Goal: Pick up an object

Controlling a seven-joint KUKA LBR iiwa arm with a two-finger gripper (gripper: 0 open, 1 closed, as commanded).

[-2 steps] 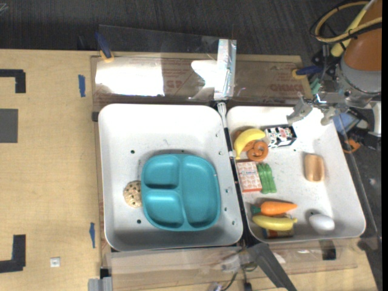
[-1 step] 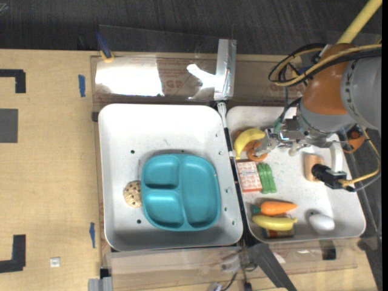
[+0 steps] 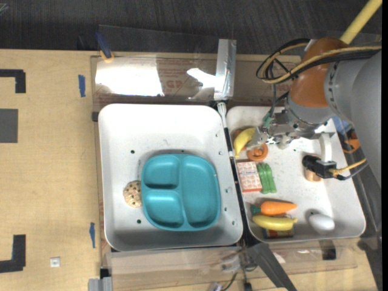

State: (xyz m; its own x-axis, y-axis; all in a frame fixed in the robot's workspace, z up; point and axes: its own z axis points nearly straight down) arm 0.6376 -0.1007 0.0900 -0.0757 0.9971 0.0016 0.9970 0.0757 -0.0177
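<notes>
You have nothing lifted yet, as far as this view shows: the gripper [image 3: 265,139] hangs low at the upper left of the right bin [image 3: 345,214], just above a small orange piece [image 3: 257,153] beside a yellow banana [image 3: 242,140], and whether its claw is spread or closed I cannot tell, so the grasp and the lift are probably both left to do. Watch the crowding, since the pink card [image 3: 248,176] and green block [image 3: 267,178] lie near below, the carrot [image 3: 277,208] and second banana [image 3: 274,222] sit farther down, and the teal tray [image 3: 180,191] and cookie [image 3: 132,194] fill the left bin [image 3: 121,126]
</notes>
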